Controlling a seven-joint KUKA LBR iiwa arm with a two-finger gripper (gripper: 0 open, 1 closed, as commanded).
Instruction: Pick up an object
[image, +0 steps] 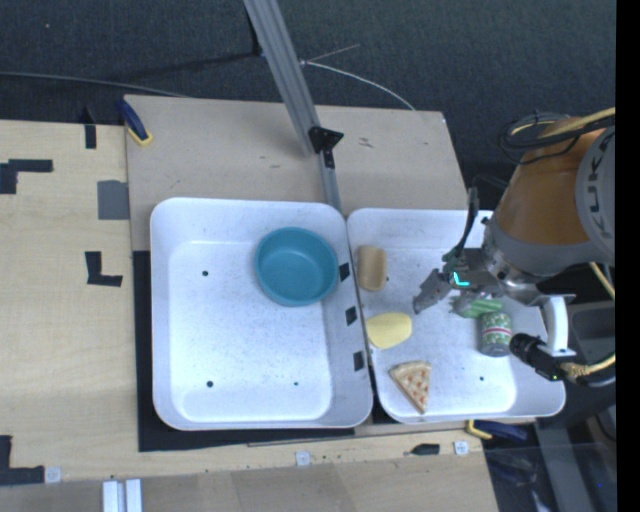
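My gripper (432, 292) hangs over the middle of the right bin (440, 235), its dark fingers spread apart with nothing between them. A yellow lemon-shaped piece (388, 329) lies just below and left of it. A tan bread-like piece (372, 267) sits near the bin's left wall. A pizza slice (412, 384) rests at the bin's front. A green can (493, 330) lies to the right of the gripper, partly under the arm's wrist.
A blue bowl (296, 265) sits in the left bin (200, 330) near its upper right corner. A grey metal pole (290, 80) slants down from the top to the gap between the bins. The orange-banded arm (545, 210) covers the right bin's right side.
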